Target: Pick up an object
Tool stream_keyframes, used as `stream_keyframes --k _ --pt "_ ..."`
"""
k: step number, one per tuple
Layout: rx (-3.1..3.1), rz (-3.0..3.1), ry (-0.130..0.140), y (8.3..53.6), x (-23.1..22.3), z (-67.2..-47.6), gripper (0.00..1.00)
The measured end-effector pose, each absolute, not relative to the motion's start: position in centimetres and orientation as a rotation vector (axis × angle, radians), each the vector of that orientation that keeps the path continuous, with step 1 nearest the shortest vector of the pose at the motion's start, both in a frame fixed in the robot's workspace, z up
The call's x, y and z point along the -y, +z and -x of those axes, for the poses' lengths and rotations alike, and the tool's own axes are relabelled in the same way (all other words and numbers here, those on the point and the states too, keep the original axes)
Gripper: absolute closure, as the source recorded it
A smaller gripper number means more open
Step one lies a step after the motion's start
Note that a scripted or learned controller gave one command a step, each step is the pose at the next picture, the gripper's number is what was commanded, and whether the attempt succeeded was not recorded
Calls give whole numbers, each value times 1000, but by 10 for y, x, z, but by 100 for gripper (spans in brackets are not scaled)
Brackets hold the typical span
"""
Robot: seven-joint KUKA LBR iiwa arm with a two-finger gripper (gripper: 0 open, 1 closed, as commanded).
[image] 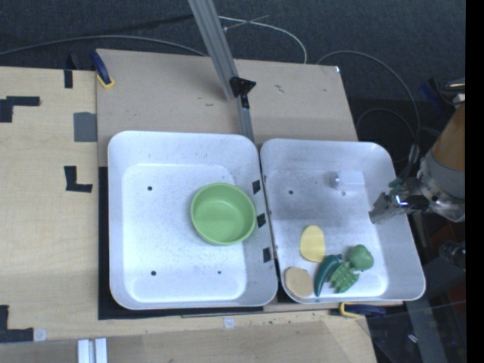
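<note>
Two shallow white bins are seen side by side on the desk (189, 97). In the left bin (144, 278), a green bowl (222, 214) is set upright, right of the middle and near the wall shared with the other bin. The right bin (302, 165) carries a cluster of small things in its near half: a pale yellow oval piece (312, 243) lies close to the middle, a tan rounded piece (299, 281) is pressed against the near left corner, a dark teal curved piece (326, 273) is placed just right of the tan one, and a green knobbly toy (352, 267) with a round head is found touching the teal piece on its right side. A small grey mark is visible in the far half of the right bin.

The arm is seen at the right edge, with its orange band above the wrist. The end effector (382, 206) is positioned over the right side of the right bin, well apart from the bowl and above and to the right of the cluster. Nothing is seen between its tips; whether it is released or clenched cannot be told. A grey pole (212, 32) is set slantwise over the far part of the desk.
</note>
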State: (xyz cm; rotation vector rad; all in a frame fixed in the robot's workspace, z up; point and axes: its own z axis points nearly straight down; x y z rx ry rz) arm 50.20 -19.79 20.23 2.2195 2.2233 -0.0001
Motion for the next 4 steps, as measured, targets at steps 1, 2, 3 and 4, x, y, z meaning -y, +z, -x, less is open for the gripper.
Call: stream_keyframes --k 1,2,3,4 --pt "-2231 -2214 3 215 143 -512 100" --pt "-2231 -2215 2 225 85 -512 100" --pt "-2231 -2217 -2 216 35 -520 100" --pt "-2230 -2217 -3 212 -11 -518 100"
